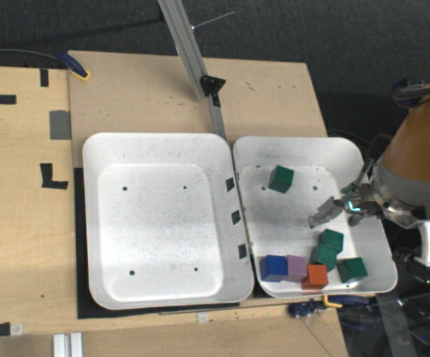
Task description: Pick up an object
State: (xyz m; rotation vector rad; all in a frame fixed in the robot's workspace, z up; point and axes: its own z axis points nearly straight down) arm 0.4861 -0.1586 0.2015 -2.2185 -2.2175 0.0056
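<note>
The hand (332, 212) hangs over the right bin (297, 149), its fingers spread apart with nothing between them. A green block (280, 178) sits alone near the far side of that bin, well apart from the hand. Toward the near edge lie a blue block (275, 267), a lilac block (297, 267) and an orange block (317, 275) in a row, with more green blocks (329, 245) just beside them. The left bin (159, 143) sits on the worktop (140, 88).

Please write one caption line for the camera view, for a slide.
Gripper over the right bin, above clustered green, blue, purple and orange blocks; one green block apart.
</note>
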